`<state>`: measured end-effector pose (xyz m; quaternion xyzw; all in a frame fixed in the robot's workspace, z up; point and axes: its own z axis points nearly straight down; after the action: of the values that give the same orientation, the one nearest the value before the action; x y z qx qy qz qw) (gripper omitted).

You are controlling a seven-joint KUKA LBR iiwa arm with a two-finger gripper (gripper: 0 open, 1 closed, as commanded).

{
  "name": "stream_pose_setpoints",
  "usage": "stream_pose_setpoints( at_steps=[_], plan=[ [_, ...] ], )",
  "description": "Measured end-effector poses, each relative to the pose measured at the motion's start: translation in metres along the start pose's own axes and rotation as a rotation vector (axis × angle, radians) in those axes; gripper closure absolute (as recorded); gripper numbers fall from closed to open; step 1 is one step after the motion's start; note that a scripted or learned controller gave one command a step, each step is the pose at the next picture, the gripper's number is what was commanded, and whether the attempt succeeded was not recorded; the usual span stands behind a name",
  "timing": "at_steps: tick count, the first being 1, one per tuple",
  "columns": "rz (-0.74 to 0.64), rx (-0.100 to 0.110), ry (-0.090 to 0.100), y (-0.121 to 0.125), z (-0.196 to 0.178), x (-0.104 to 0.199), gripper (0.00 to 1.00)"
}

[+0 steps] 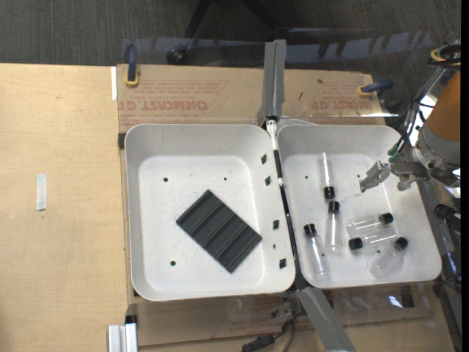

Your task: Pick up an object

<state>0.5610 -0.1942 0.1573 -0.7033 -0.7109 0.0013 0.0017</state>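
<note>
Lying scattered across the right bin (293, 196) are several clear tubes with black caps: one long tube (325, 176) near the middle, another (333, 226) just below it, a third (315, 251) toward the bin's front left, and two short ones (370, 229) toward the right. Above the bin's right side hangs the gripper (375, 176), holding nothing; whether it is open cannot be told. The left bin (146, 145) holds a dark ridged slab (218, 230), lying flat and turned at a diagonal.
</note>
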Motion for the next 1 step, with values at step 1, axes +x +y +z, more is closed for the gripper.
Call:
stream_pose_setpoints(
  at_steps=[1],
  plan=[
    [-0.052,-0.001,0.003,0.0779,0.0677,-0.0148,0.0]
  ],
)
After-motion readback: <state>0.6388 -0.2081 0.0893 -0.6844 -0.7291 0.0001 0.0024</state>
